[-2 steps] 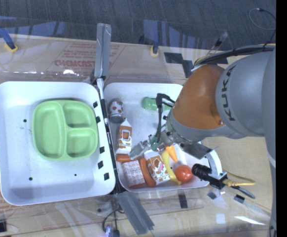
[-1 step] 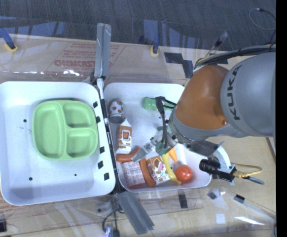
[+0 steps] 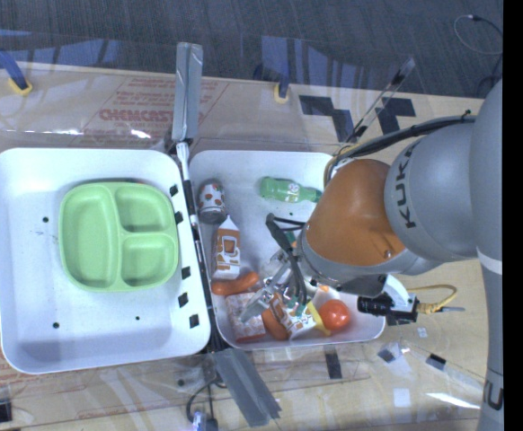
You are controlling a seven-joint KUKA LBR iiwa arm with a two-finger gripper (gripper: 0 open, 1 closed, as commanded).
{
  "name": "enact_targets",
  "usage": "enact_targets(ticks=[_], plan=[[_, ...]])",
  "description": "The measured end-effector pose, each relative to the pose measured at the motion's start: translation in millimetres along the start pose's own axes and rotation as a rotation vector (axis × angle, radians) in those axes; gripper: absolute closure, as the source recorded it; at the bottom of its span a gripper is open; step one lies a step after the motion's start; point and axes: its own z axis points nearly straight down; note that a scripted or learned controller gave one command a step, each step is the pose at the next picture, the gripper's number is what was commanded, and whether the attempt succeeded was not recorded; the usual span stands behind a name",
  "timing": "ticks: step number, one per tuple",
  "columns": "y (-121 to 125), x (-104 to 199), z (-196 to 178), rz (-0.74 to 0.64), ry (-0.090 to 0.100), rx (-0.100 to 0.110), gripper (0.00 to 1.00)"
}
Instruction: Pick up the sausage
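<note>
Sausage (image 3: 235,285) lies in the right bin (image 3: 243,162), low on its left side near the divider, long axis roughly left-right with a slight tilt. Gripper (image 3: 279,281) sits just right of it, low among clutter, so the move looks like a short shift left. Can't tell from this angle what, if anything, the gripper has hold of. Arm (image 3: 369,214) reaches in from the right, bent over the bin, wrist pointing down-left. Green tray (image 3: 118,234) in the left bin (image 3: 28,268).

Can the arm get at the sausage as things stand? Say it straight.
Probably yes. The sausage lies uncovered near the left wall of the right bin, with the gripper just to its right. The bottle and wrapped packet crowd it, so the approach is tight.
</note>
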Motion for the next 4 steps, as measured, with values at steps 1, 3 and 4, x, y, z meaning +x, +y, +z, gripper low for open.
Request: enact_targets(ticks=[1, 3, 4], plan=[[-0.4, -2.8, 2.9, -0.087, 0.000, -0.004, 0.00], [61.0, 46.3, -177.9, -0.028, 0.000, 0.001, 1.00], [60.8, 46.2, -177.8, -0.027, 0.000, 0.001, 0.00]])
